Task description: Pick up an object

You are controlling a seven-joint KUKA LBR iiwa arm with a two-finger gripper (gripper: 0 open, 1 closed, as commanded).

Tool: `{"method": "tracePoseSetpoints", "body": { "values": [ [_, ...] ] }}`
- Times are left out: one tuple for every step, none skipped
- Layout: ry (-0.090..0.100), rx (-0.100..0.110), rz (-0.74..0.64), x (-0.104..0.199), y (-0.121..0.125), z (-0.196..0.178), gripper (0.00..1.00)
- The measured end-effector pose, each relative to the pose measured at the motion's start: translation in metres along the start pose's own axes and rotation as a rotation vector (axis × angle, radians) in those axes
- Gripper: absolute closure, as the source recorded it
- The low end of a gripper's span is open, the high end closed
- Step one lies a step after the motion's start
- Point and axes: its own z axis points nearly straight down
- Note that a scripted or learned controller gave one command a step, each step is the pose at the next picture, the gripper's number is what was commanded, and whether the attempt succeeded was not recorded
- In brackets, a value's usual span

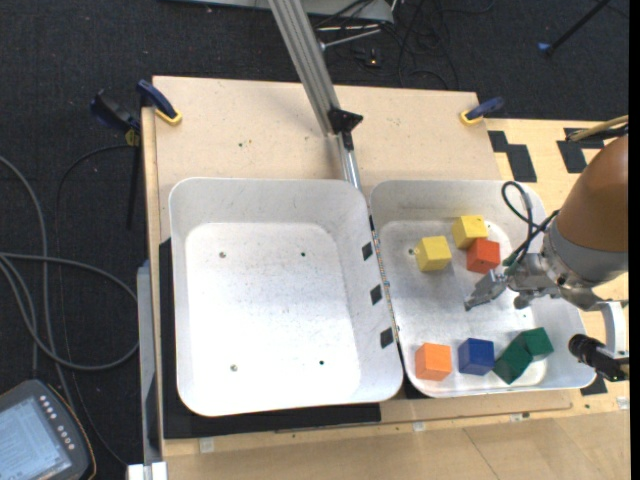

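Gripper (487, 294) hovered in the right bin (400, 298), just below the red cube (484, 255), fingers apart and holding nothing; yellow cubes (434, 253) sat left of and above red. Risk: the open fingers might nudge red into its yellow neighbour. Blocks looked small, matte, hard-edged; bin smooth white plastic.

Open floor between cube clusters (440, 303)

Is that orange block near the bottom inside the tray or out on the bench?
Inside. The orange block sits on the right bin's floor, near its lower-left corner, beside the blue block.
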Motion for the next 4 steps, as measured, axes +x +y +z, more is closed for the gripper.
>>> {"method": "tracePoseSetpoints", "body": {
  "values": [
    [-0.003,-0.009,-0.001,0.0,0.002,-0.014,1.0],
    [-0.004,-0.012,-0.002,-0.004,-0.002,-0.059,1.0],
    [-0.005,-0.014,-0.004,-0.01,0.007,-0.116,1.0],
    [-0.005,-0.014,-0.005,-0.01,0.008,-0.168,1.0]
  ]
}}
